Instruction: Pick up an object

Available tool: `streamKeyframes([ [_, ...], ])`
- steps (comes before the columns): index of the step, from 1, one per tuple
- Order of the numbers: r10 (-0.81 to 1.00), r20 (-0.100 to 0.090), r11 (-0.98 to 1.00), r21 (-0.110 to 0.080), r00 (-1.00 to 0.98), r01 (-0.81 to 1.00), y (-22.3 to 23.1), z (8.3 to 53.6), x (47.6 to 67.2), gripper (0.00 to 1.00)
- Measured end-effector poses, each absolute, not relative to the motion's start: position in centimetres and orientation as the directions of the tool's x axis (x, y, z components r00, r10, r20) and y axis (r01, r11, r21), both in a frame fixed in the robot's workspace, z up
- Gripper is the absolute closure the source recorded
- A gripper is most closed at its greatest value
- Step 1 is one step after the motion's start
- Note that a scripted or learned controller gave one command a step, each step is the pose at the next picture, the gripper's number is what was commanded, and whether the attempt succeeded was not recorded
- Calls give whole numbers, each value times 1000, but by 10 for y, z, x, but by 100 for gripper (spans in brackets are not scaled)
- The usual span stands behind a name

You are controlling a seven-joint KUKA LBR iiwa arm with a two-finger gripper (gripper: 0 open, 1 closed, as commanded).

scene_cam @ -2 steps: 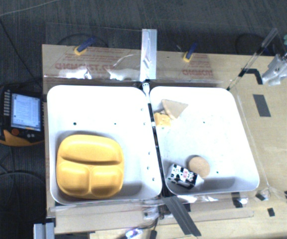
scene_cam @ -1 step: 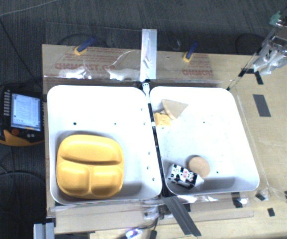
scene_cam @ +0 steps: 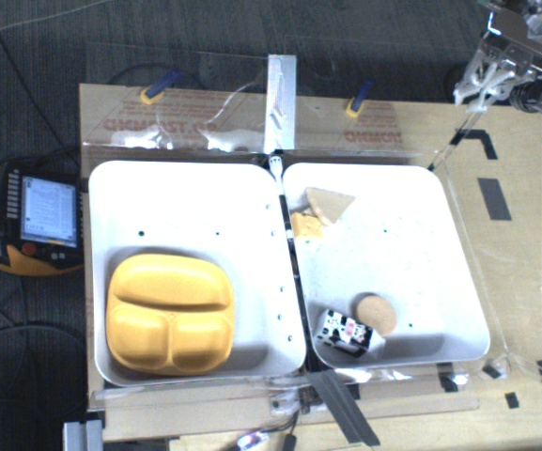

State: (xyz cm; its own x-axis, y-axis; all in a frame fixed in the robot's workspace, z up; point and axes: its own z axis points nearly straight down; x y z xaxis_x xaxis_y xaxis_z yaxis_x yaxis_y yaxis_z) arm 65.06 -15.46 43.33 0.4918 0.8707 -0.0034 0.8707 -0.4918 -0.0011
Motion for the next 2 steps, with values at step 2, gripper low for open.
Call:
streamKeyframes([
  [2,685,-4,-728,-2,728,685,-172,433,662,100],
])
